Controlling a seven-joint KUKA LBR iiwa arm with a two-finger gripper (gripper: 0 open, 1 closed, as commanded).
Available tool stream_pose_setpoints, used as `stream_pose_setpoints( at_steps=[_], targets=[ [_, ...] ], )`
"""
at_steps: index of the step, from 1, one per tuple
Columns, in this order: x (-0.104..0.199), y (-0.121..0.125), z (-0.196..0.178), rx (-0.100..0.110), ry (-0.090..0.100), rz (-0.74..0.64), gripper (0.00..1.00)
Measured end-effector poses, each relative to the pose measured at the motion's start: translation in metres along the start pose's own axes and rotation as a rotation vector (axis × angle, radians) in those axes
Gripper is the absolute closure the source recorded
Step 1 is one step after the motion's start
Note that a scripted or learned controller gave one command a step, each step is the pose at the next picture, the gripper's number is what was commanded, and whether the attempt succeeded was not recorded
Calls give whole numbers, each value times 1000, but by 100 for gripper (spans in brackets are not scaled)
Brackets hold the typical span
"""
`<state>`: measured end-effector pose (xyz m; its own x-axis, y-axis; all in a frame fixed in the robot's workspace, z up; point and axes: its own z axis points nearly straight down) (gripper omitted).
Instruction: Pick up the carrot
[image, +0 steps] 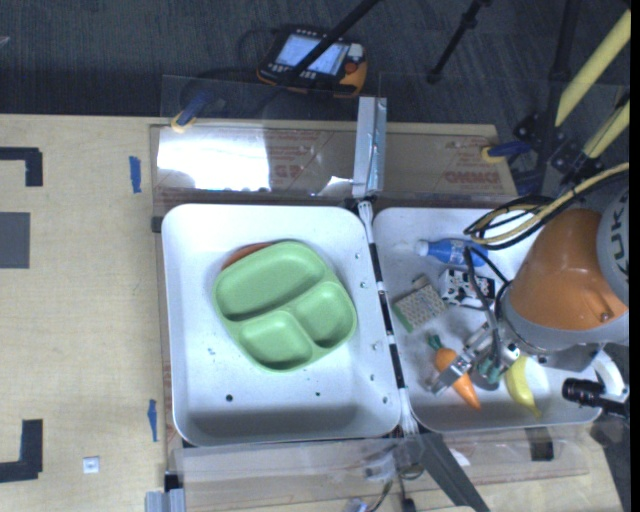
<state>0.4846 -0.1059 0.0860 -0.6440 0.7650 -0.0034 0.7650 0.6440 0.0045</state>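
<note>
Under the gripper, touching its tips: the carrot, in the right bin. Whether it is grasped — cannot tell. Likely grasp stage; next, confirm hold, then lift. Beside it: yellow banana. Well away, left bin holds green divided plate.

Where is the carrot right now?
In the camera view, the carrot lies near the front of the right bin, at the gripper, with a yellow banana-like toy just right of it.
</note>
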Motion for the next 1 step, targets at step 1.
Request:
stream_pose_setpoints(
  at_steps=[1],
  targets=[
    [-1,1,-8,-3,-1,4,100]
  ],
)
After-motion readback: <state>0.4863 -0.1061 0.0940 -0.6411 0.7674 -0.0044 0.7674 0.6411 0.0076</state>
